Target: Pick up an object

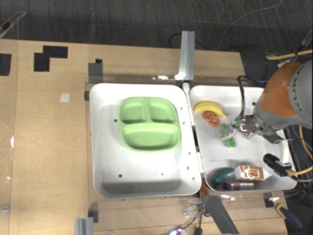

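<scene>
Wooden desk (44, 146) carries two white bins. We count one green tray (149, 123) in the left bin (105, 170). The right bin (254, 155) holds a banana (209, 107), an orange piece (212, 118), a small green object (229, 141) just beside the gripper (238, 127), a carton (252, 172) and a dark-green item (222, 175), partly overlapped. We cannot tell how the jaws stand.

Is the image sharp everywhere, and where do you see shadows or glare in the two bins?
In the camera view, the green tray and left bin look sharp; a soft shadow falls along that bin's near wall. The small items by the gripper in the right bin are blurry and hard to identify. The white bin floors are bright, slightly washed out.
</scene>
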### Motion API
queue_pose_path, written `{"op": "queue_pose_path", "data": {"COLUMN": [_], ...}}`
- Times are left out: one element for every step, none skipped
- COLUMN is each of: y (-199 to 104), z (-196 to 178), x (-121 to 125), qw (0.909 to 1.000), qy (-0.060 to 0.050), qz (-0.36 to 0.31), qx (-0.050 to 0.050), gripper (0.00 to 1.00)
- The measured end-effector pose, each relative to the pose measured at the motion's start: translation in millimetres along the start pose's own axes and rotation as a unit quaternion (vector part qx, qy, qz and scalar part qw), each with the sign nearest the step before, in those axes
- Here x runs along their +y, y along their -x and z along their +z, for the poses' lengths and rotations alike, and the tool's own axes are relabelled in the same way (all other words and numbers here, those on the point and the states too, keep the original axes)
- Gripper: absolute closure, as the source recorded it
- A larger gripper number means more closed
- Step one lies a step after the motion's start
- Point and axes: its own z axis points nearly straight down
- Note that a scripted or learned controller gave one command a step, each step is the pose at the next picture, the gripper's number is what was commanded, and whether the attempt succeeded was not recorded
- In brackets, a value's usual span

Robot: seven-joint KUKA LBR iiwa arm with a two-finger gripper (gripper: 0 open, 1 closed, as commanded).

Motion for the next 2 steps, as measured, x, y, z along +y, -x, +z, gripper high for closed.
{"op": "queue_pose_path", "data": {"y": [-2.2, -79.6], "z": [-11.0, -110.0], "x": [2.7, 20.4], "qw": [1.0000, 0.9993], "qy": [0.002, -0.007], "qz": [-0.002, 0.037], "qx": [0.002, 0.001], "gripper": [1.00, 1.00]}}
